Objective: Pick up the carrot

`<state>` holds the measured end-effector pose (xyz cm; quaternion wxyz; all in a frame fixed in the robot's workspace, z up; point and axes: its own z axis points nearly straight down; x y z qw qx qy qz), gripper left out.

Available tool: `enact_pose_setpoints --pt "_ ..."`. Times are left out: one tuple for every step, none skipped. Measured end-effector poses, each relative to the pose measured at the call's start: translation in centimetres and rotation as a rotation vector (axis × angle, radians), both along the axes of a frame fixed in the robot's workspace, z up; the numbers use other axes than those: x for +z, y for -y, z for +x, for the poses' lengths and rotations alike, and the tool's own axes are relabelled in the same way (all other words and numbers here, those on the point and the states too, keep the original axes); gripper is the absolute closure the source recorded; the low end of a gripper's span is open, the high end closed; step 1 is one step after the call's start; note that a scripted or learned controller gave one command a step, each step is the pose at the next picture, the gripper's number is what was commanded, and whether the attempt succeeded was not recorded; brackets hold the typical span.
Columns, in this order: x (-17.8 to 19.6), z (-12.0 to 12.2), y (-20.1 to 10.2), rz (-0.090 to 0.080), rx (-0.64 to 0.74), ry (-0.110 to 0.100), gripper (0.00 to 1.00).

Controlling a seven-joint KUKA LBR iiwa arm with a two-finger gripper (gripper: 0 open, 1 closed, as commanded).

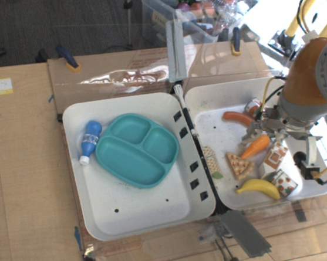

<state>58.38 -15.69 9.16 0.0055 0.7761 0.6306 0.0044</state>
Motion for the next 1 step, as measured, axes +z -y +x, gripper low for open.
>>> enact_pose_setpoints --pt "1.12 0.01 0.46 -0.002 -0.008 0.004 1.00"
